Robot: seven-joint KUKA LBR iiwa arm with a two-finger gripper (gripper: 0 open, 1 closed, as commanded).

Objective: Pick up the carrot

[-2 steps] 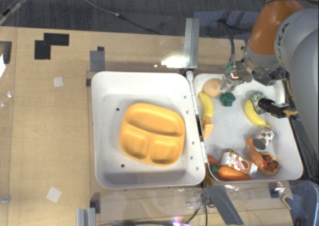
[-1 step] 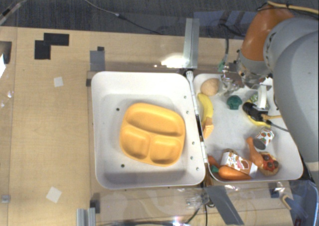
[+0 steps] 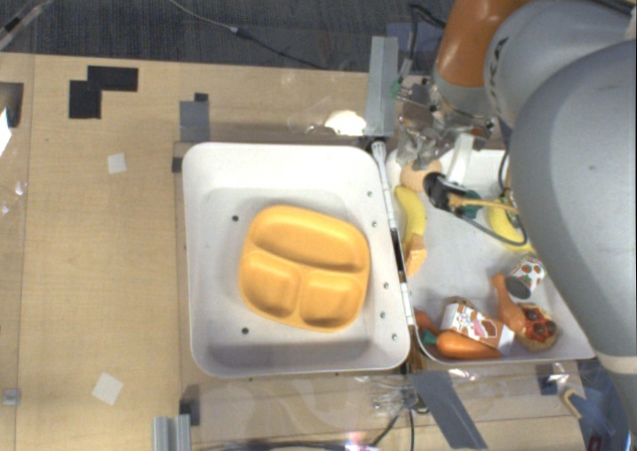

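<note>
From my remote seat, nearest the camera I see the carrot lying along the front edge of the right bin, just beside a small printed carton. An orange sausage-like piece and a dark toy crowd its right side. Further back a banana lies along the divider, and the left bin holds a yellow divided tray. At the far end the gripper hangs over the bin's back corner; I cannot tell whether it is parted.
</note>
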